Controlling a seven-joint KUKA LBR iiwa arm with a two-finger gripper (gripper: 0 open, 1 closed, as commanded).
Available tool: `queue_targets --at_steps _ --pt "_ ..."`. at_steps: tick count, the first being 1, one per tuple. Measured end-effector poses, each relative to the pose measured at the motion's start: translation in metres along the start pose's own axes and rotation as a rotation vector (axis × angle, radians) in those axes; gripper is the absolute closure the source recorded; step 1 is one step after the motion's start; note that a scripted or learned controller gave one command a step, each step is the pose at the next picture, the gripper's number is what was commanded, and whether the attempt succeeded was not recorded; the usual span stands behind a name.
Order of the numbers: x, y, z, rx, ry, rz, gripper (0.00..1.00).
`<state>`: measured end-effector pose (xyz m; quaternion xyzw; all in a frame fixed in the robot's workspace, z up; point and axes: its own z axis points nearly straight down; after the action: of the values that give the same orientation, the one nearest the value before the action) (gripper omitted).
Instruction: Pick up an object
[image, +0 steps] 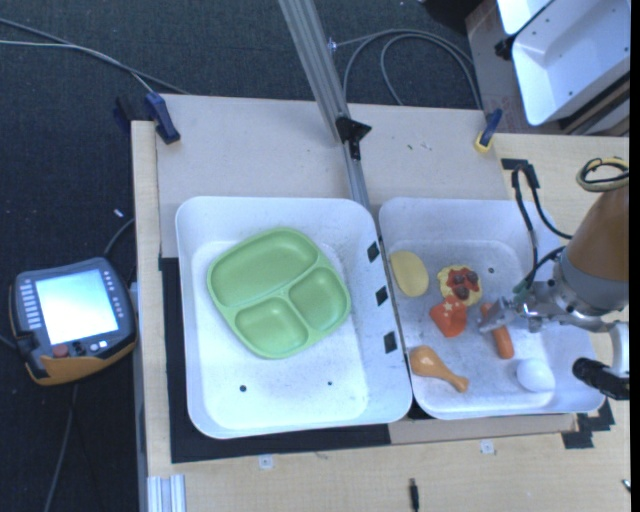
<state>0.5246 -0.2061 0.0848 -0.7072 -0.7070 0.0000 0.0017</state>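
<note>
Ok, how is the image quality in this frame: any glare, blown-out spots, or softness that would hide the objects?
Camera view: lighting is even and soft, shadows faint. The white egg-shaped item nearly washes out against the right bin. The handheld pendant's screen at left is overexposed. The gripper area is slightly soft, small detail unclear. The green divided plate in the left bin reads crisply.

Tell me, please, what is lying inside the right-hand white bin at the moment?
In the right bin: a yellow piece, a red-and-yellow toy, an orange-red piece, a drumstick, a small orange item and a white egg. The gripper covers part of the floor.
</note>
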Motion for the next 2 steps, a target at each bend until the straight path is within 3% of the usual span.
queue_targets --at_steps 1,2 --pt "-0.001 0.001 -0.014 -0.006 -0.004 0.0 1.0" --pt "0.001 0.003 -0.078 -0.009 -0.005 -0.002 1.0"
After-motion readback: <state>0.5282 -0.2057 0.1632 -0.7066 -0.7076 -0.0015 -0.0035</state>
